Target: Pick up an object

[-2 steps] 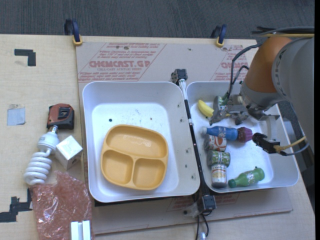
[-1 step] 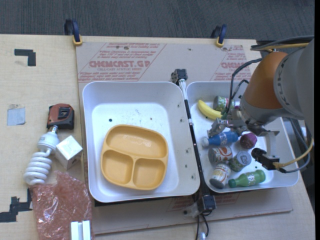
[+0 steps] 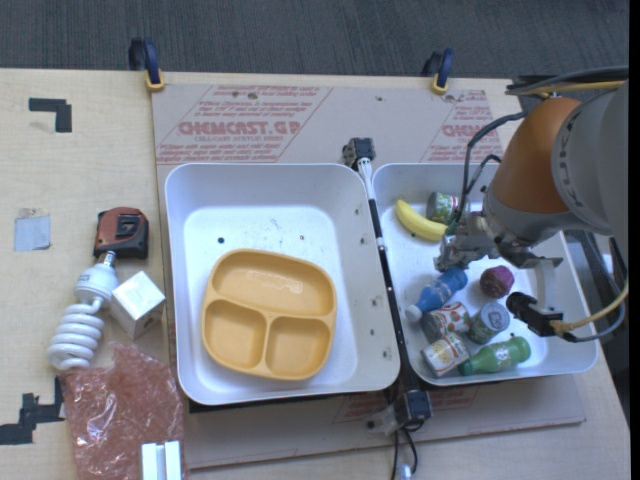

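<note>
The left bin (image 3: 185, 298) holds a yellow divided plate (image 3: 268, 313), lying flat toward its near side. My arm (image 3: 560, 163) reaches in from the right over the right bin (image 3: 395, 183), orange band above the wrist. My gripper (image 3: 452, 259) hangs low in the middle of that bin, right at the cap end of a blue bottle (image 3: 437, 293) that lies tilted on the bin floor (how my gripper stands I cannot tell, and nothing shows as clamped in it). A banana (image 3: 418, 221) lies toward the far left of the bin, just beside a small can (image 3: 442, 206). A green bottle (image 3: 495, 356) lies along the near wall, next to a short can (image 3: 446, 352) with a red-and-white label. A dark red ball (image 3: 496, 281) sits near my wrist, with a round tin (image 3: 492, 320) just below it
</note>
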`<state>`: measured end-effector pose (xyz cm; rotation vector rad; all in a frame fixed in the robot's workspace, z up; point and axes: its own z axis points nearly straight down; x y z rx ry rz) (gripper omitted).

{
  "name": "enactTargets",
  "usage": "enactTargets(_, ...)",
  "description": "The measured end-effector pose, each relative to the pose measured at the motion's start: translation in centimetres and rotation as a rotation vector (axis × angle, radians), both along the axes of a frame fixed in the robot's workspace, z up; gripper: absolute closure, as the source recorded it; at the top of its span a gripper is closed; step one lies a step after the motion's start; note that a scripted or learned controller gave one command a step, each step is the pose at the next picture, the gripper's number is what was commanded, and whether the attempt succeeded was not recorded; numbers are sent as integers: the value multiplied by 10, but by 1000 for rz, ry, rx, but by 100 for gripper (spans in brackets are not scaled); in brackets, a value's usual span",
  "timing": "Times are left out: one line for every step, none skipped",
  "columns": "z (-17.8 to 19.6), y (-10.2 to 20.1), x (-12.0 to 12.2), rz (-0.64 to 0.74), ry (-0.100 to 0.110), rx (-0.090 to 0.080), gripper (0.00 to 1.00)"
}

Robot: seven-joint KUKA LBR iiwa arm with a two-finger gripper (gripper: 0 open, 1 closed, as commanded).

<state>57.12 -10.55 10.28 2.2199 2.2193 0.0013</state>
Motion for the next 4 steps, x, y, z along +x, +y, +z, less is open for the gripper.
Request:
enactTargets(0,0,0,0,0,0,0)
enactTargets(10,-1,1,1,-2,-1,100)
enactTargets(10,-1,1,1,-2,-1,0)
enactTargets(-10,4,-18,-1,2,1,0)
